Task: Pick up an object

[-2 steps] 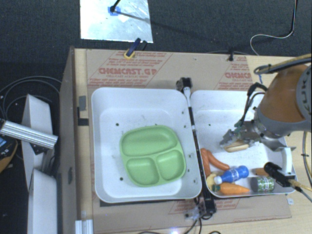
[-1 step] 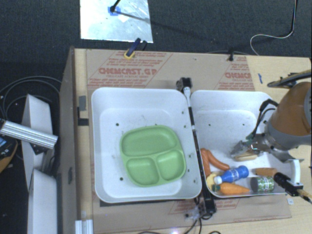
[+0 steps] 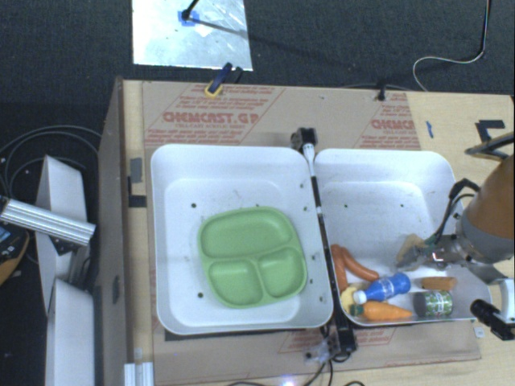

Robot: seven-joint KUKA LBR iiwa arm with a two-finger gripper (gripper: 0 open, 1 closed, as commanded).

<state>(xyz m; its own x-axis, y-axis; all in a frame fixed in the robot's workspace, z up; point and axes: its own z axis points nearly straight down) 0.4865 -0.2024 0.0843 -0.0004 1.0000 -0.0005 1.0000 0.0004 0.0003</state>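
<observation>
Right now my gripper [image 3: 414, 253] hangs over the right bin [image 3: 378, 175]; whether it is open, I cannot tell. Toys crowd the near edge: sausage [image 3: 354, 264], bottle [image 3: 386, 286], carrot [image 3: 385, 312], can [image 3: 433, 303].

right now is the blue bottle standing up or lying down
Lying down. The blue bottle rests on its side in the right bin, white cap toward the divider, beside the carrot.

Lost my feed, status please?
Claw low in right white bin, nothing seen gripped. Blue-capped bottle, orange carrot, green can piled nearby. Green divided plate in left bin.
</observation>
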